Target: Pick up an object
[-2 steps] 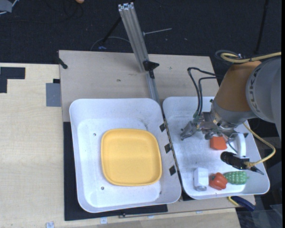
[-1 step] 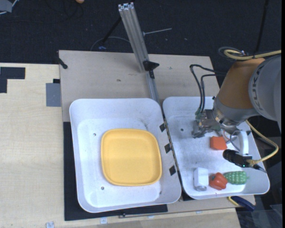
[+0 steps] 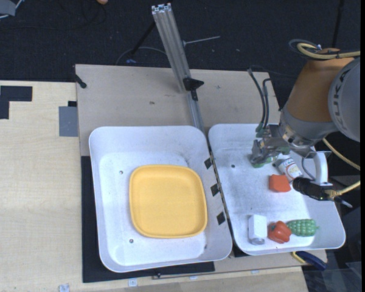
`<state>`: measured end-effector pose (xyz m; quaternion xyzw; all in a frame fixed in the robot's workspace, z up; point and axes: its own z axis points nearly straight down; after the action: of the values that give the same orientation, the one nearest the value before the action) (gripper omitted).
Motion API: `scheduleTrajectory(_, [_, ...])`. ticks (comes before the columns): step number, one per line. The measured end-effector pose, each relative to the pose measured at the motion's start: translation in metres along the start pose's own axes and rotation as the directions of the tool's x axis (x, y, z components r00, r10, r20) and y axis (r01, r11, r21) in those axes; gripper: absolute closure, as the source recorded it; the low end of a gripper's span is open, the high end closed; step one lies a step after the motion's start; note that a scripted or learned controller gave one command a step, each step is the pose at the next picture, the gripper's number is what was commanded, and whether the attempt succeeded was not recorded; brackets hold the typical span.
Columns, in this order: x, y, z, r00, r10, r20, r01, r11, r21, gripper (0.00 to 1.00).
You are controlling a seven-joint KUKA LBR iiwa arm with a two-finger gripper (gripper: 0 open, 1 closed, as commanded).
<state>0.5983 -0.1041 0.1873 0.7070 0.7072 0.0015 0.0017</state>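
My gripper [image 3: 263, 152] hangs over the back part of the right bin [image 3: 240, 181], low above its floor. An orange block [image 3: 280, 184] lies just to the gripper's front right, apart from it. Near the bin's front edge lie a white block [image 3: 256, 229], a red pepper-like toy [image 3: 280, 232] and a green knobbly toy [image 3: 302, 227], close together. Something small and greenish sits right at the gripper's tip, too unclear to name.
The left bin [image 3: 109, 163] holds a square yellow plate [image 3: 168, 201]. A metal post [image 3: 176, 47] slants up behind the two bins. The raised rims [image 3: 214, 181] between the bins meet at the middle, with black clips on them.
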Motion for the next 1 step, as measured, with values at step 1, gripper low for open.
scheduleTrajectory(1, [-0.0022, 0.0018, -0.0627, 1.000, 0.001, 0.000, -0.001, 1.000, -0.001, 1.00])
